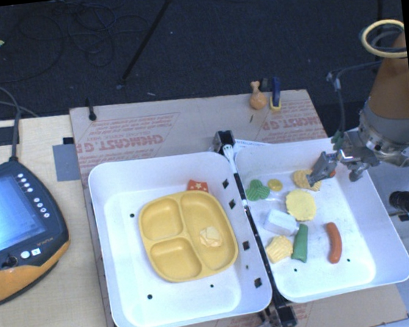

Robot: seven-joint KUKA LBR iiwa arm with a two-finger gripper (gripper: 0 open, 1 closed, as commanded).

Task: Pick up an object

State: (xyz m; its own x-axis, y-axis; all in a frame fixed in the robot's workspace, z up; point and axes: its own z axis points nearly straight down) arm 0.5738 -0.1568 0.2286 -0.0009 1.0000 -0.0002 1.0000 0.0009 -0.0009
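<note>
Approach step: gripper [322, 170], grasp state unclear from here, hovers near yellow toy [302, 179]; next move probably descent.

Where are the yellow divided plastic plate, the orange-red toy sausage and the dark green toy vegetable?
Yellow divided plastic plate [173, 257], camera view: floor of its lower-left compartment.
Orange-red toy sausage [334, 242], camera view: middle of its length.
Dark green toy vegetable [301, 243], camera view: middle of its body.
</note>
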